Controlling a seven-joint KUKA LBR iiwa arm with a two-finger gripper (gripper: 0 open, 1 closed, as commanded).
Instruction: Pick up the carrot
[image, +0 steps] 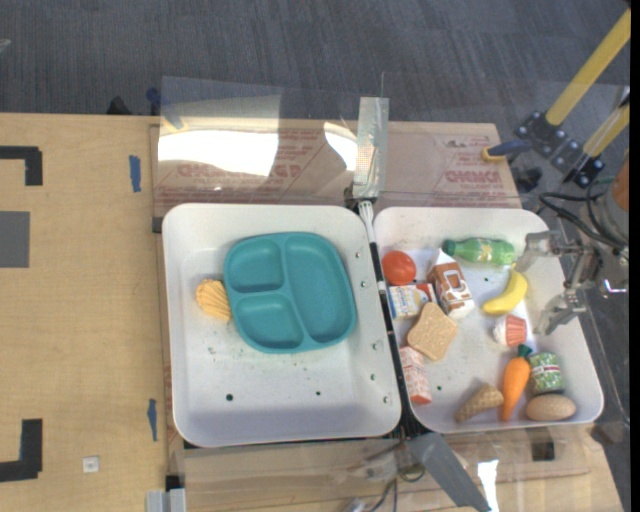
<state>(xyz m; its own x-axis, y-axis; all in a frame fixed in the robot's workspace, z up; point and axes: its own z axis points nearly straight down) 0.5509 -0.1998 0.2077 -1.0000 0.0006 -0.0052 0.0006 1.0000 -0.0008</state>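
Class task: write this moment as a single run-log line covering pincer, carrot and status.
pincer: open, over right bin edge | carrot: lying in right bin, beside green can | status: not grasped

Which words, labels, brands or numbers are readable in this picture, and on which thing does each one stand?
None can be read with certainty.
Red print on the clear sheet behind the bins: blurred, not legible.
Label on the green bottle: too small to read.
Print on the small carton: too small.
Label on the green can beside the carrot: too small.
Red and white packet: blurred.
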